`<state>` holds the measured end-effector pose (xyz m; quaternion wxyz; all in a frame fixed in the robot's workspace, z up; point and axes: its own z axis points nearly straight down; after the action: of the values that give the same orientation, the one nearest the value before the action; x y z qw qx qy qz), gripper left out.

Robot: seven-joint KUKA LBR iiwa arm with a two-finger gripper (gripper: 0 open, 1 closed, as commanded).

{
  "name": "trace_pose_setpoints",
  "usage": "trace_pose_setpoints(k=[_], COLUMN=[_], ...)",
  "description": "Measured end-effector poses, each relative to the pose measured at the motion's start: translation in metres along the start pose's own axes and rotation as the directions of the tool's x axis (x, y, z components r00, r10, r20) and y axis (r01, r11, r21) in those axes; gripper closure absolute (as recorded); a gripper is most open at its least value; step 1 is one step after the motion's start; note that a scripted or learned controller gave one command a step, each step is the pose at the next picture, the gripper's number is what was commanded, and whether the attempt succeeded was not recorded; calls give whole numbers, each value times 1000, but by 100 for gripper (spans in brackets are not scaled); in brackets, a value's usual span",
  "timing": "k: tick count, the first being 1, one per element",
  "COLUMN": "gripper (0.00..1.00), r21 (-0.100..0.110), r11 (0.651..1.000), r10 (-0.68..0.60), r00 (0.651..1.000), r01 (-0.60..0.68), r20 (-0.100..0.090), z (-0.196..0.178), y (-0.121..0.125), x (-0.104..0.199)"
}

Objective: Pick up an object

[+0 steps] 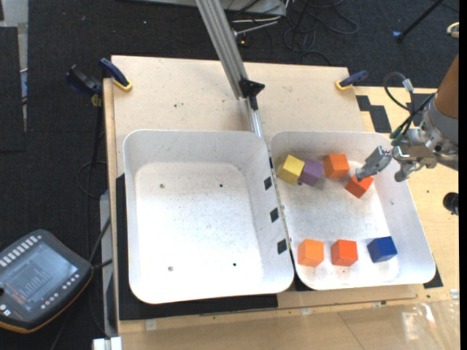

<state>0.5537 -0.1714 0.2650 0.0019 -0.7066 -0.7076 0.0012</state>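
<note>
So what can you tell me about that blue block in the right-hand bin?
The blue block is a small cube with a smooth, solid-coloured look, sitting flat on the floor of the right bin, in its near right corner. It is turned slightly askew. A red-orange block sits just beside it, with a sliver of white between them. Nothing rests on it.

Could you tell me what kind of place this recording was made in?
Probably a robotics lab. A bench carries two white bins, the right bin holding coloured blocks; a teach pendant rests at the lower left, and loose cables trail over dark carpet behind the bench.
</note>
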Motion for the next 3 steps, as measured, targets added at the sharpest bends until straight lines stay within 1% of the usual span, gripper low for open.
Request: trace_pose_setpoints(k=[1,2,3], gripper=[0,0,0], r21=[-4,0,1], r11=[1000,1000,1000], r10=[0,2,3], r00=[1000,1000,1000], r01=[0,-2,-3], r20=[1,0,0], z=[-2,41,88], y=[1,-1,-6], x=[0,2,-4])
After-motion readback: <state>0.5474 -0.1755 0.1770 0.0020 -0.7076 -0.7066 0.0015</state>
